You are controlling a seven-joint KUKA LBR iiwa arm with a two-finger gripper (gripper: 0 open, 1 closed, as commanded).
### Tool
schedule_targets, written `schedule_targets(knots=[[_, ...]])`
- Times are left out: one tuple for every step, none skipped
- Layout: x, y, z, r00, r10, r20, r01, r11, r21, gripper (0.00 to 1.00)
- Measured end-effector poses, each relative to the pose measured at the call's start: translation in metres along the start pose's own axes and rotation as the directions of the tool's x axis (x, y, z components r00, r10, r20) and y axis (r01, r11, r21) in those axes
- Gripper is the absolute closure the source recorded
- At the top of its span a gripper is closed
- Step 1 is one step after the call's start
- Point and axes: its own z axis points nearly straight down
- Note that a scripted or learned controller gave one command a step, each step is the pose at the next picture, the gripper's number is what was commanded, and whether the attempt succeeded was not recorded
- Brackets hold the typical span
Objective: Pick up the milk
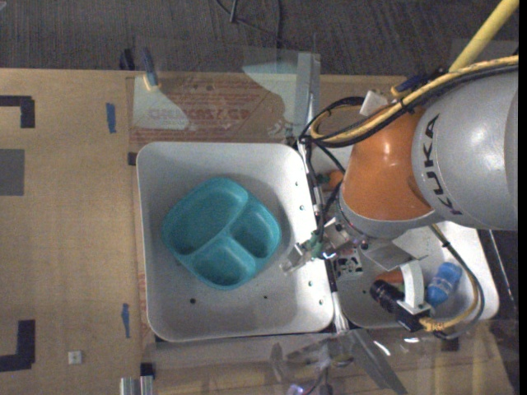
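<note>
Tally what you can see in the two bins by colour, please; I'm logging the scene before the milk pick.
Teal: 1, the divided plate in the left bin.
Blue: 1, a small item in the right bin.
Orange: 1, a bit half hidden by the arm.
Total: 3; the arm may hide more.

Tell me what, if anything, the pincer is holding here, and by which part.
Cannot be told. The pincer sits at the left bin's right wall, beside the teal divided plate, and its tips are too small and blurred to show any object.
</note>
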Motion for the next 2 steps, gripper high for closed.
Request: schedule_targets(knots=[[-0.004, 0.009, -0.038, 1.000, -0.020, 0.000, 0.020, 1.000, 0.000, 0.00], [-0.089, -0.046, -0.004, 0.998, 0.070, -0.001, -0.070, 0.998, 0.002, 0.00]])
